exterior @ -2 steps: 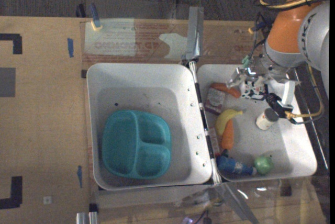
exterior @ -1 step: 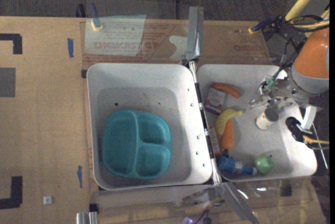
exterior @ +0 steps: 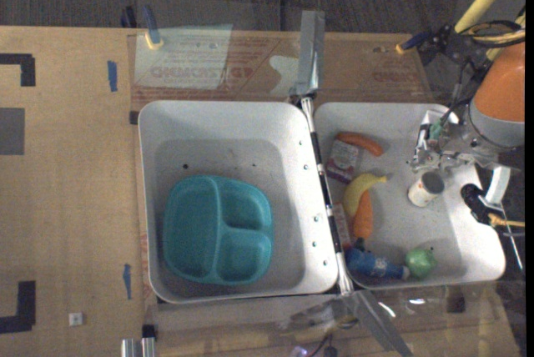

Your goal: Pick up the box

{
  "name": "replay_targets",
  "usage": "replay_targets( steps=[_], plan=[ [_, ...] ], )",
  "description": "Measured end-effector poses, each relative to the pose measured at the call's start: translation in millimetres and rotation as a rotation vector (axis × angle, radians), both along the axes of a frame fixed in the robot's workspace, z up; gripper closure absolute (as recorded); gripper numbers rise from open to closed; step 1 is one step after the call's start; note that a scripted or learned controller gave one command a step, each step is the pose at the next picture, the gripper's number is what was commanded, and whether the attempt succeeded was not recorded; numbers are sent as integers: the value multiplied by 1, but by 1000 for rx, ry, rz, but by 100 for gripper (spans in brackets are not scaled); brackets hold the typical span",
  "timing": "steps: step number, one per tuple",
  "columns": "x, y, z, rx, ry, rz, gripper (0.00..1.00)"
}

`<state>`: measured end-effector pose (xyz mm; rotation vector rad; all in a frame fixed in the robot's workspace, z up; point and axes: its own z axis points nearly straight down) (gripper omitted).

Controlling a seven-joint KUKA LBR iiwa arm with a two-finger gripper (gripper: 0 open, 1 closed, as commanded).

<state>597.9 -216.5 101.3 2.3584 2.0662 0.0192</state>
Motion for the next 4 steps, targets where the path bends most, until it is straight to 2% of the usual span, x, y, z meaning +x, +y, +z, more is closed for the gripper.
replay_targets(
  steps=[1, 2, 3, 4],
  plan=[
    [-62, 5, -13, -7, 6, 185, 100],
    [-34, 26, 146, -7, 10, 181, 100],
    [-25, 102, 96, -3, 15, 42, 100],
    [-66, -3, -13, -4, 8, -172, 100]
  ],
)
